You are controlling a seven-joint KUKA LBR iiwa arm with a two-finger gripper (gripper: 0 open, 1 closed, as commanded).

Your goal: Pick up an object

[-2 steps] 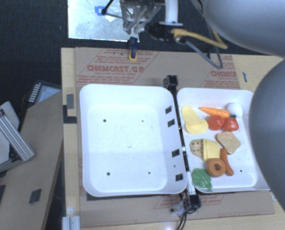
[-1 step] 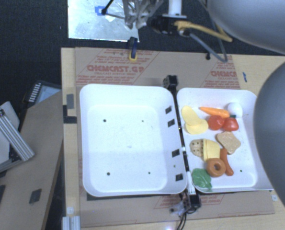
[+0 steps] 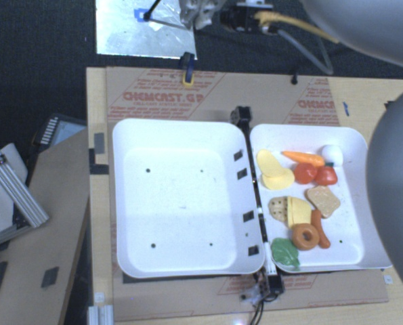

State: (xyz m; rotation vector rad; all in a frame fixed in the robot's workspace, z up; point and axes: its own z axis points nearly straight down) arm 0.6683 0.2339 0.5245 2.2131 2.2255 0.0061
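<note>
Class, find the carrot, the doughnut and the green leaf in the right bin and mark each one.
carrot (image 3: 303,158), camera view, middle of its orange body.
doughnut (image 3: 304,236), camera view, on its brown ring.
green leaf (image 3: 284,253), camera view, centre of the leaf.

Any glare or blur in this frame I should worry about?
Camera view: arm at right is a big out-of-focus grey mass; the foil-like sheet at top reflects brightly; left bin is evenly lit with a soft bright patch; toy food in the right bin is reasonably sharp.

Two bins (image 3: 181,131); about ten toy foods (image 3: 303,195).
</note>
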